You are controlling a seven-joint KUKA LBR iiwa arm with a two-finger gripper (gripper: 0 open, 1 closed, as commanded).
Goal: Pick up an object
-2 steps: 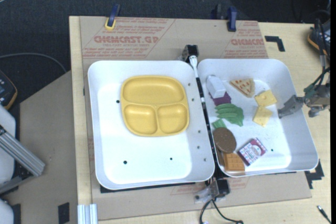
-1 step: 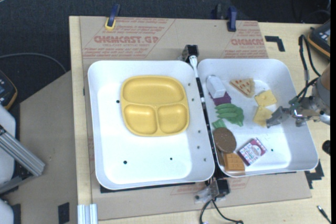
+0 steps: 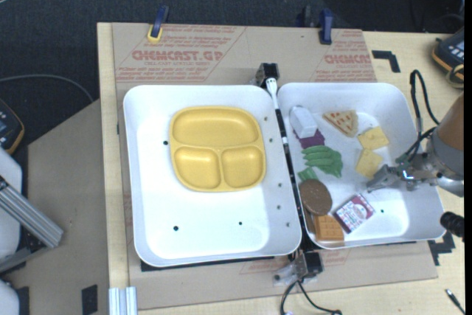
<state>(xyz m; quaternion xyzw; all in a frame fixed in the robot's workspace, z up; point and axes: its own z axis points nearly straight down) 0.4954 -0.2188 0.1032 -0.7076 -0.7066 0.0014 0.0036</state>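
Camera view, near edge first: at the front of the right bin lie a tan cracker-like square and a small red-and-white packet, with a brown round disc just behind them. The gripper sits low at the bin's right side, reaching in from the right; its fingers look parted, with nothing between them, so it reads as released and empty. It hangs just beside a yellow block, near but apparently not touching. Farther in: a green leafy piece, a purple and white item, a second yellow block, and a waffle-patterned wedge toward the back wall. The left bin holds a yellow divided tray, well apart from the arm. Beyond both bins the bench shows printed board and two clamps at its far edge. Judgement: the task is early; no object is lifted, every item rests on the bin floor. Closing on an object and raising it remain.
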